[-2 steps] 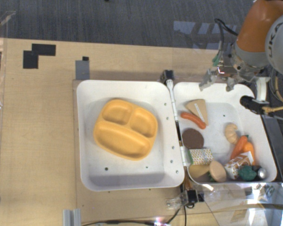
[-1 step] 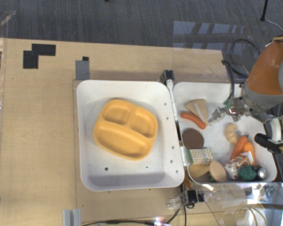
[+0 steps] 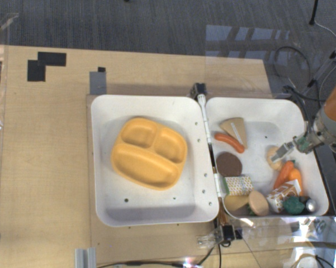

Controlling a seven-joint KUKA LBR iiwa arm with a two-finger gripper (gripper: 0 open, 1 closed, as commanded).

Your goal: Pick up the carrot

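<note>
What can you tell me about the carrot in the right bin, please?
The carrot is a small orange piece, toy-like and smooth as it looks, lying slanted on the floor of the right bin near its right wall. It looks like two orange lobes side by side. The gripper hangs just above its upper end beside a pale round item. Its lower end meets a printed packet.

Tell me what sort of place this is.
Probably a robotics lab test bench: two white bins side by side on a wooden bench, toy food like a carrot, loose cables, and stand legs on grey carpet.
</note>
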